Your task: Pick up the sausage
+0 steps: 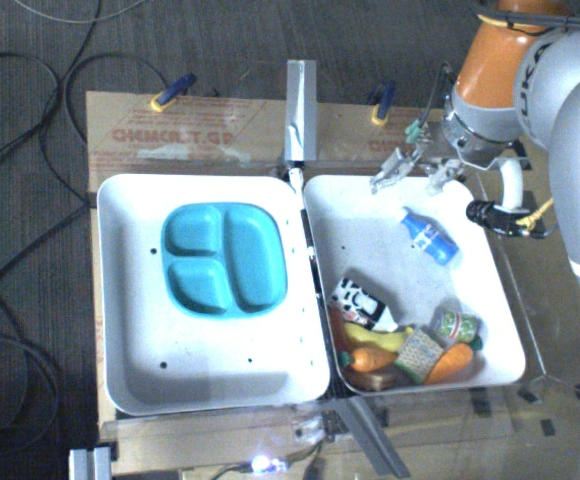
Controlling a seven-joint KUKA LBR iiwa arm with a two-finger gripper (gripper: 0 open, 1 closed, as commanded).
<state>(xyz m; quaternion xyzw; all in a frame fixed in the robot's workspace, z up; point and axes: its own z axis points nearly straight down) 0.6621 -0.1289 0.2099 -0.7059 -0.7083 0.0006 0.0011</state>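
One gripper (pixel 417 171) hangs open and holds nothing at the far edge of the right bin (pixel 362 218) — the sausage (pixel 372 361) lies low in the near-corner pile, long side across.

Fixed overhead camera, slanting onto bins (pixel 120 268)

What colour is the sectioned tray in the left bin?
Light blue; the sectioned tray shows clearly in the camera view, lying in the white left bin.
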